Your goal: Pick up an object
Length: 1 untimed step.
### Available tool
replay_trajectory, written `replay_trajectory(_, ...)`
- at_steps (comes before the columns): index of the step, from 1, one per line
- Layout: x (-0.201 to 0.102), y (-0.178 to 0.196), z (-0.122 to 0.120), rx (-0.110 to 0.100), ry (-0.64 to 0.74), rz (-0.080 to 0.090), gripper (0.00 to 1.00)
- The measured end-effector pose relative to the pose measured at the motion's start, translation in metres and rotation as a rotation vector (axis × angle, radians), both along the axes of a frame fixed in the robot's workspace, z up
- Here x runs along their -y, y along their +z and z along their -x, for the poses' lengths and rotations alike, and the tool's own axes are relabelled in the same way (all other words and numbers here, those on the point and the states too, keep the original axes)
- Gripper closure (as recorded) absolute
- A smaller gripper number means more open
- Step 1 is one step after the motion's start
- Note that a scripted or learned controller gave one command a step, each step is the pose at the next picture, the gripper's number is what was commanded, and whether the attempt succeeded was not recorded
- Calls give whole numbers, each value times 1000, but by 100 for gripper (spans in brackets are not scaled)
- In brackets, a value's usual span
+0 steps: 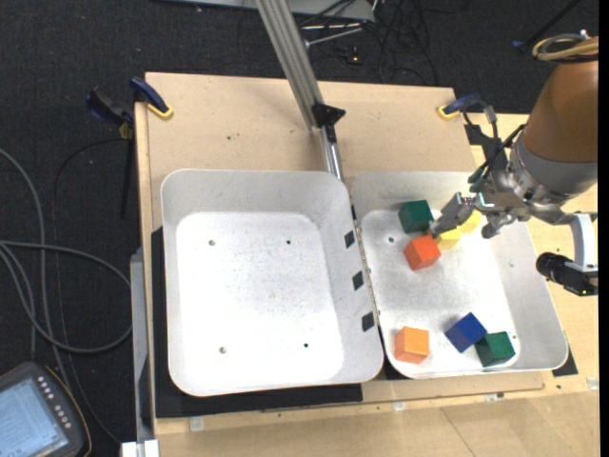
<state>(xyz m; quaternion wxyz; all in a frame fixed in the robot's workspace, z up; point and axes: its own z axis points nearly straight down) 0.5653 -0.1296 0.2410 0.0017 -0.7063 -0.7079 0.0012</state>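
Camera view shows the end effector [463,219] low in the right white plastic bin [533,284], over a small yellow block [458,228]; its opening I cannot tell. Centring on the yellow block, clear of the red-orange cube [422,252], should help.

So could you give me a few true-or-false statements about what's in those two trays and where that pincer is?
1. All the blocks lie in the right bin. True.
2. The pincer hovers over the left bin. False: it is over the right bin, by the yellow block.
3. Two green blocks are there. True.
4. The blue block touches the red block. False: they lie apart.
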Motion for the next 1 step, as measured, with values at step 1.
replay_trajectory(1, 0, 2, -1, 4, -2, 1, 0)
